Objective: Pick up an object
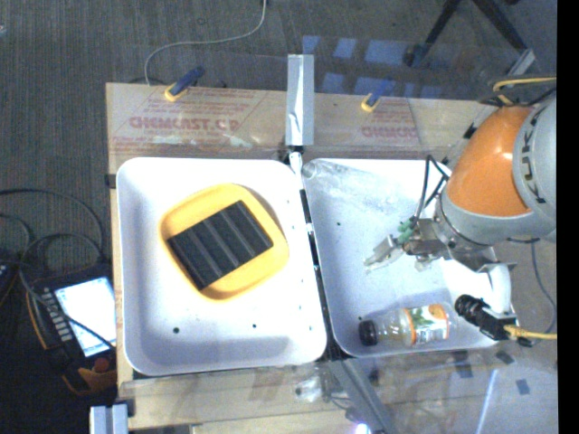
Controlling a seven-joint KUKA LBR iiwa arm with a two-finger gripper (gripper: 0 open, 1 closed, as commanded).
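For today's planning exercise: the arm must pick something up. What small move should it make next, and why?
Probably lower toward the bottle. The gripper hangs over bare floor of the right bin, while the bottle lies on its side just nearer the front wall, the closest thing to grasp.

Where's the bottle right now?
The bottle lies on its side in the right bin, along its near edge, just below the gripper; the yellow and black object sits in the left bin.

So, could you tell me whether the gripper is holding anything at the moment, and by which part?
Nothing is held: the gripper hangs open over bare floor of the right bin, apart from the bottle.
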